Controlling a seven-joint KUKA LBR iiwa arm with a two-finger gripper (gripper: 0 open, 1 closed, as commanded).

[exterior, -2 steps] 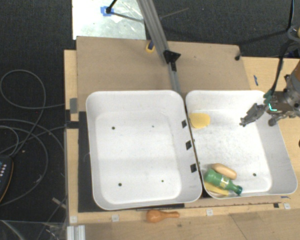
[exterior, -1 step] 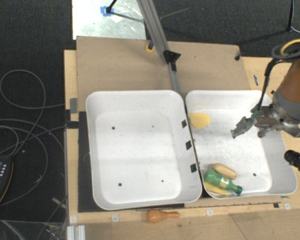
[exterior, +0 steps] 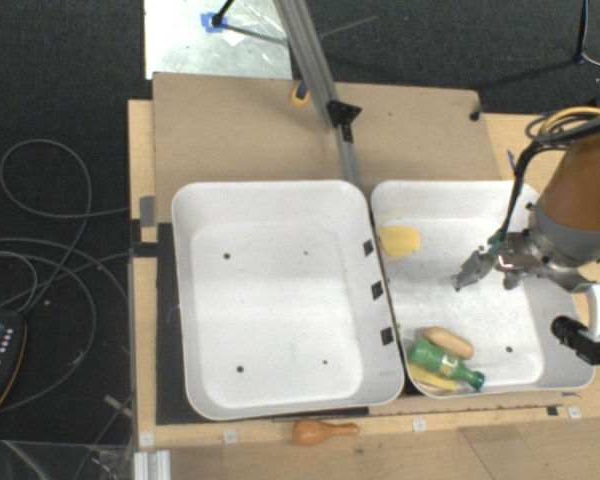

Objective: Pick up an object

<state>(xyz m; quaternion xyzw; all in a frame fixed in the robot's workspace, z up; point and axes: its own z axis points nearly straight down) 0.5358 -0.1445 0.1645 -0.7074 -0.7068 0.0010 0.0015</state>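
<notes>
In the right bin (exterior: 420,200) a pale yellow object (exterior: 400,239) lies near the back left corner. A tan bread-like roll (exterior: 448,342), a green bottle (exterior: 447,364) and a yellow piece (exterior: 432,379) are clustered at the front left corner. My gripper (exterior: 488,271) hangs over the right half of this bin, its two grey fingers spread apart with nothing between them. It sits well right of the pale yellow object and above and behind the roll.
The left bin (exterior: 195,298) stands beside the right one, joined by black clips. An orange pear-shaped object (exterior: 322,430) lies on the bench in front of the bins. A metal pole (exterior: 315,63) slants in from the back.
</notes>
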